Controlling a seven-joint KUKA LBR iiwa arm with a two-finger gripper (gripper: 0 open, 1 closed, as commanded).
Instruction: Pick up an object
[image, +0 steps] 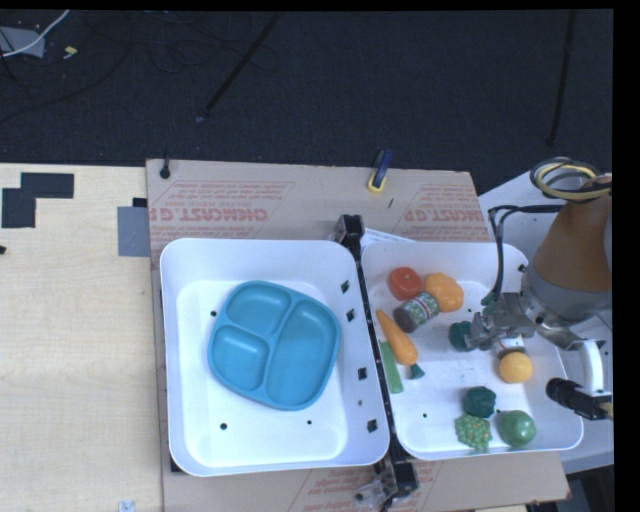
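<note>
Toy broccoli (473, 432) and a green apple (516, 428) lie by the right bin's (440, 452) near edge. At its right edge, the end effector (478, 334) touches a dark green toy (460, 335); its opening cannot be judged. An orange ball (515, 367) sits nearby.

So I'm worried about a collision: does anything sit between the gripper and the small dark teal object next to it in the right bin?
Nothing visible does. The gripper sits right beside the dark teal object, with no other item between them. The yellow ball lies just below the gripper, and the can lies further left, both off that line.
</note>
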